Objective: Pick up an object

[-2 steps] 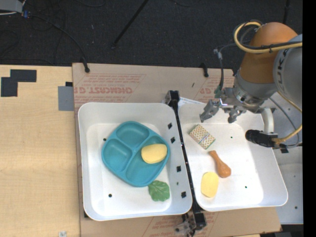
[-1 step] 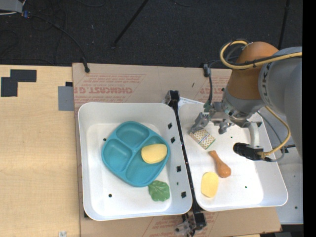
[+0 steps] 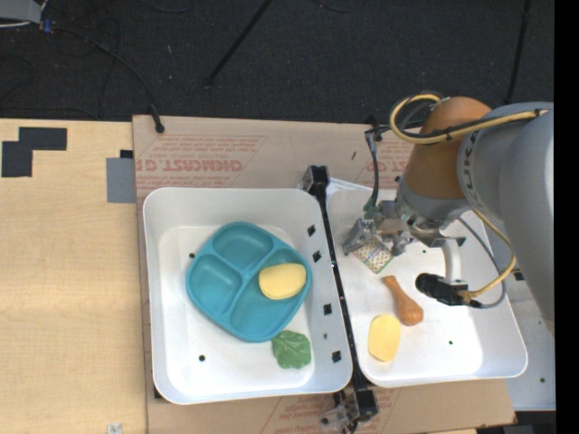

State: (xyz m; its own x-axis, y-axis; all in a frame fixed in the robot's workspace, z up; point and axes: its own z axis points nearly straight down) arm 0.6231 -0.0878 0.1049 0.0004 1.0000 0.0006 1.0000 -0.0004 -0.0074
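The grey arm with the orange band reaches down into the right shallow white plastic bin, and its gripper is low over the far left part of that bin, close to the black divider between the two bins. A small checkered flat piece lies directly under the gripper, touching or almost touching it; whether the fingers are open or closed I cannot tell, because the metal parts hide them.

In the same right bin, nearer to the camera than the gripper, lies an orange-brown toy drumstick, and just beside its lower end is a yellow oval toy. A black cable connector hangs to the right of the drumstick.

In the left white bin there is a teal plastic plate with compartments. A yellow rounded toy rests on its right side. A green leafy toy lies just beside the plate's near edge. Both bins stand on a wooden counter.
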